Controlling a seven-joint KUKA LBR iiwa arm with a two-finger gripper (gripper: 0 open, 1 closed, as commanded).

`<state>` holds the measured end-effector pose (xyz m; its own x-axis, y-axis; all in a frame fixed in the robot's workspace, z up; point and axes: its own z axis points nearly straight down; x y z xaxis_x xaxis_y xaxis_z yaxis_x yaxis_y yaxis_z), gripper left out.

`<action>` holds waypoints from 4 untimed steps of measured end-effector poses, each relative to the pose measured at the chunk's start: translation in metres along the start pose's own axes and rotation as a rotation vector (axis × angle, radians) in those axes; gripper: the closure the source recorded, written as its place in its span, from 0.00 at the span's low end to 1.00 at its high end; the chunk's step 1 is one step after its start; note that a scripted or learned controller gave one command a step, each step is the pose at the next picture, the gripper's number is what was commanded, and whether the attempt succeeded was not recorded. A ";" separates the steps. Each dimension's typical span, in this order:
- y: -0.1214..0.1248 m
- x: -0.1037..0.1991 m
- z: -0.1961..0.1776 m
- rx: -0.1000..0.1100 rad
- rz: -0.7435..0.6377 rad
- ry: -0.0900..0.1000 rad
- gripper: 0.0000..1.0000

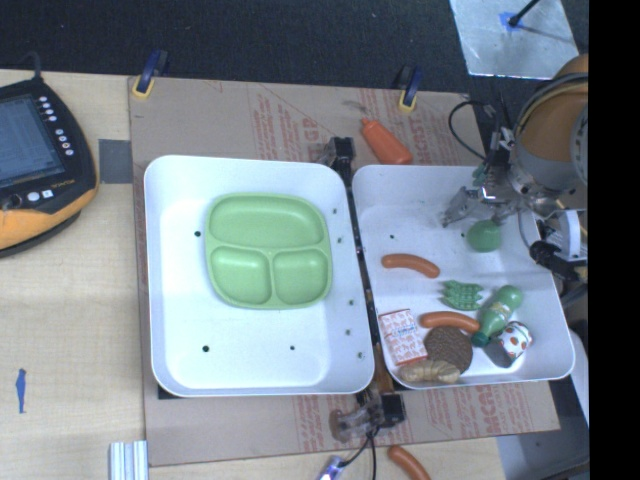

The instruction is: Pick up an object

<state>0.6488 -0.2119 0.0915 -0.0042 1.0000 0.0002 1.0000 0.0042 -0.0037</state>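
My gripper hangs low over the far part of the right bin, its fingers spread open. A small round green object lies just in front of the fingertips, and nothing is held between them. Further toward the front of the bin lie an orange sausage, a green leafy piece, a second sausage, a green bottle, a brown round disc, a bread piece, a red-and-white packet and a small white-and-red item.
The left bin holds a green divided plate. An orange carrot lies behind the bins and another sausage lies in front of them. A teach pendant rests at far left. Cables trail by the arm at right.
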 end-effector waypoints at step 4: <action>-0.004 0.129 -0.102 -0.004 -0.001 0.001 1.00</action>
